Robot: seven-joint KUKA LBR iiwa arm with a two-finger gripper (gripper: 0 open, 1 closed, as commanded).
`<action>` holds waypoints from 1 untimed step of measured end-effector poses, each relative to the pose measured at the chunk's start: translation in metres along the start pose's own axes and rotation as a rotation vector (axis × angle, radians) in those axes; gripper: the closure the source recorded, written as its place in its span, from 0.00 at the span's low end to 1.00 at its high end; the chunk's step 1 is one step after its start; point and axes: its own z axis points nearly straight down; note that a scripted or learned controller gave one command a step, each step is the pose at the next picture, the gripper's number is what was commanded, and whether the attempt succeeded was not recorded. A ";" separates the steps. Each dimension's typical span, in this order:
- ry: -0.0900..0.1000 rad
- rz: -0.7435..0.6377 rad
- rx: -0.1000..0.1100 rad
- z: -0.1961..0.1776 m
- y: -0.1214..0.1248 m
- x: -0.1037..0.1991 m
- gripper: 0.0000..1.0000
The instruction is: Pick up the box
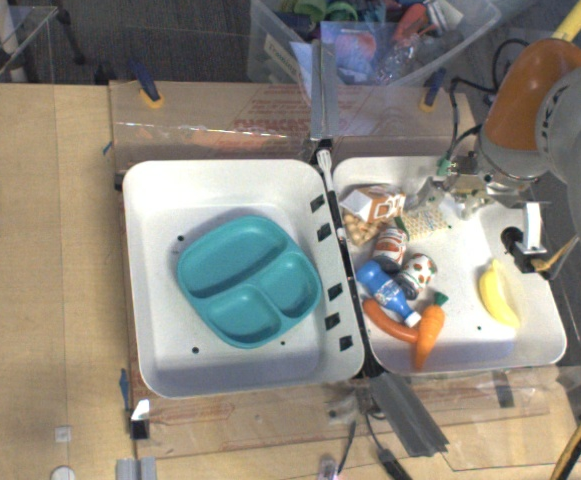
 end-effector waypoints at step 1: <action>0.000 0.000 0.000 0.000 0.000 0.000 0.00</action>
